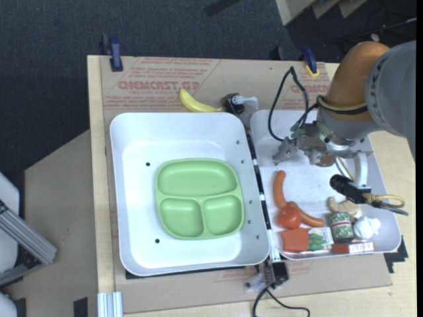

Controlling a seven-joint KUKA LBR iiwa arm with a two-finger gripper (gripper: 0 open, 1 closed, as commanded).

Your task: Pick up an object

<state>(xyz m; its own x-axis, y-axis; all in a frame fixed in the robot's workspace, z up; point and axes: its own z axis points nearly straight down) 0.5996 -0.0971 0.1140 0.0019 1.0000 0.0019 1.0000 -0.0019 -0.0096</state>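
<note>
My gripper (307, 152) hangs low over the far part of the right bin (301, 185), above bare white floor. Toys lie in the near part of that bin: an orange sausage (279, 187), a red tomato-like piece (289, 216), a curved orange piece (309, 217), a red block (295, 240), a green piece (318, 241), a small can (342, 228) and a white lump (365, 228). The sausage is the nearest to the gripper, a little towards the front left of it. I see nothing held in the gripper.
The left bin (132, 177) holds a green divided plate (198, 197). A yellow banana (198, 103) and a small black-and-white object (238, 102) lie on the cardboard behind the bins. Blue clamps (115, 51) grip the bench's far edge.
</note>
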